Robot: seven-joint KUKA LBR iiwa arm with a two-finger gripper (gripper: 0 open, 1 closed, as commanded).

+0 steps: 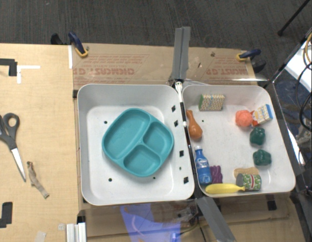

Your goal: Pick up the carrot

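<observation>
Wooden bench point(35, 110) under two white bins point(90, 150).

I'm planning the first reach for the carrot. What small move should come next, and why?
Probably bring the gripper above the carrot, which lies untouched along the left wall of the right bin, just above the blue bottle.
</observation>
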